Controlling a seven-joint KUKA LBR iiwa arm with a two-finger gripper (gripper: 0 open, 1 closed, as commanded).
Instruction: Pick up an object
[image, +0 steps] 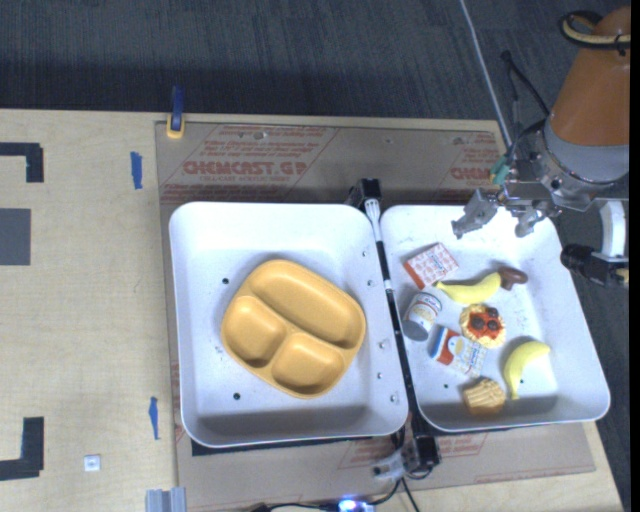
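I saw the gripper (497, 216) spread open, holding nothing, above the right bin's (585, 330) far edge. Banana (472, 289) and lemon (525, 363) lay w/ other items below.

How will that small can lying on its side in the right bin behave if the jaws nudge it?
The can lies on its side, so it will probably roll. Its smooth round wall may slip from a grip. The banana beside it could stop it.
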